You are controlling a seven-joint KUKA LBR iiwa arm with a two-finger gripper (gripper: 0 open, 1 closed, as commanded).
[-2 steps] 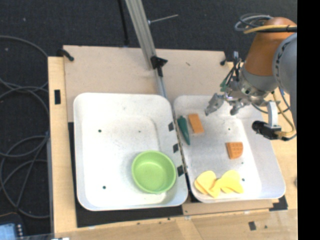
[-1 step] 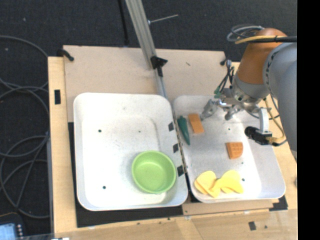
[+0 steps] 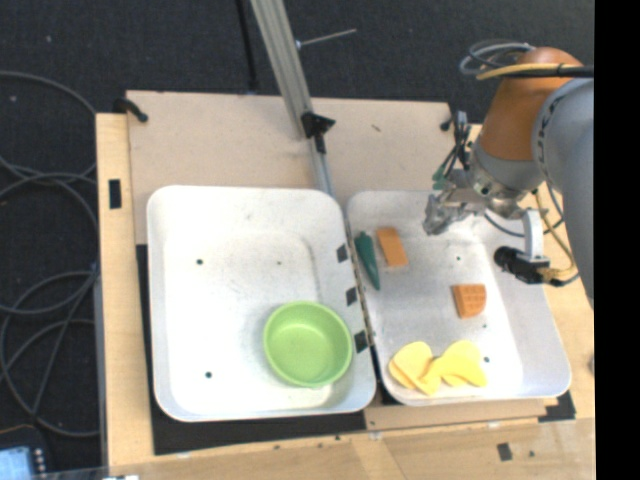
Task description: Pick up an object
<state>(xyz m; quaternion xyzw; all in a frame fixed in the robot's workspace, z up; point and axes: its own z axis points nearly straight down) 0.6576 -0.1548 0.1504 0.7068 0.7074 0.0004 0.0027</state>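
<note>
My gripper [image 3: 437,220] hangs over the far part of the right bin [image 3: 520,353], pointing down, with nothing visible between its fingers. An orange block [image 3: 391,247] lies to its left, beside a dark green flat piece [image 3: 367,259] near the bin's left wall. A smaller orange block [image 3: 468,299] rests in the middle of that bin. A yellow crumpled item [image 3: 438,366] lies at the bin's front. A green bowl [image 3: 307,342] sits in the front right of the left bin [image 3: 200,228].
A grey metal post [image 3: 290,73] slants up from between the bins at the back. The bench [image 3: 230,138] extends behind the bins. Cables lie on the dark floor at the left.
</note>
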